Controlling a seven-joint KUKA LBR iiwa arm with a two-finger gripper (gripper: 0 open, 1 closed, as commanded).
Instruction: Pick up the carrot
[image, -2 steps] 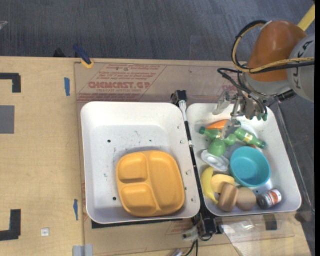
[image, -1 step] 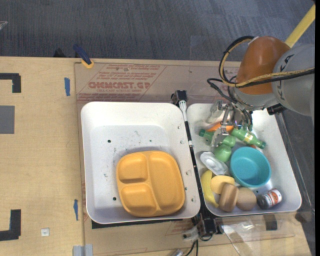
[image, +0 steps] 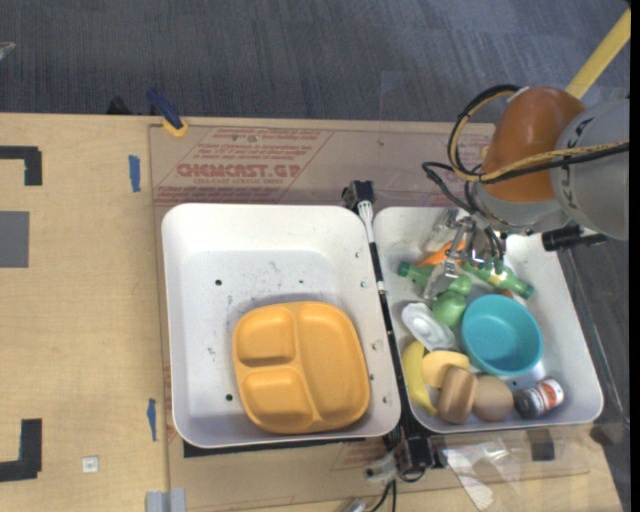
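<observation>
We count two white bins (image: 190, 300), one yellow divided tray (image: 300, 365), one teal bowl (image: 502, 335), one banana (image: 413, 375), one small can (image: 540, 398) and one carrot (image: 432, 258). The rest is too jumbled to count.

- Divided plate (image: 300, 366), lower centre: yellow-orange.
- Bowl (image: 502, 334), right bin: teal.
- Both bins (image: 190, 300): white.
- Carrot (image: 432, 258), upper right bin: orange with green top.
- Arm band (image: 527, 140), upper right: orange.

Tan bench (image: 80, 330), two white bins (image: 200, 300) side by side on it
</observation>
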